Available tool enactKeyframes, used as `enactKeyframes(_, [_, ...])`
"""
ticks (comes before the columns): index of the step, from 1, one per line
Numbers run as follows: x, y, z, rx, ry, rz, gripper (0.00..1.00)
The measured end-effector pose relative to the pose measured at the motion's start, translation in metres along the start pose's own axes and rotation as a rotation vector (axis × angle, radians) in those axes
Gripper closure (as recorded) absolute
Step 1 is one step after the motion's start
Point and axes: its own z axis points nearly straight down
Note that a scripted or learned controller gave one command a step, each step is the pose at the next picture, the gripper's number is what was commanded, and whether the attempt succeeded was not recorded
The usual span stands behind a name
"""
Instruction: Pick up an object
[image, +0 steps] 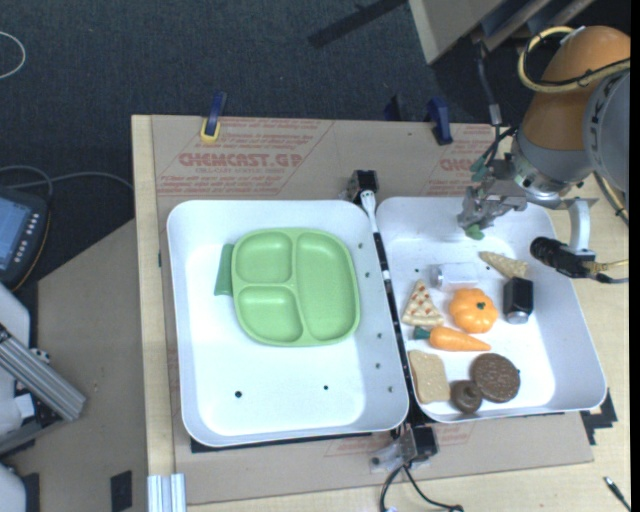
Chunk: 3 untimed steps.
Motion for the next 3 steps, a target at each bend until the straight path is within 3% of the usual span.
enactKeyframes(1, [-0.006,0.010,-0.058,-0.001,-0.001,-0.002,1.00])
enactKeyframes(2, [-0.005,0.011,-0.061,0.004,0.001,-0.002,1.00])
enactKeyframes(3, [0.029,-0.022,-0.068,0.011,0.003,-0.002,1.00])
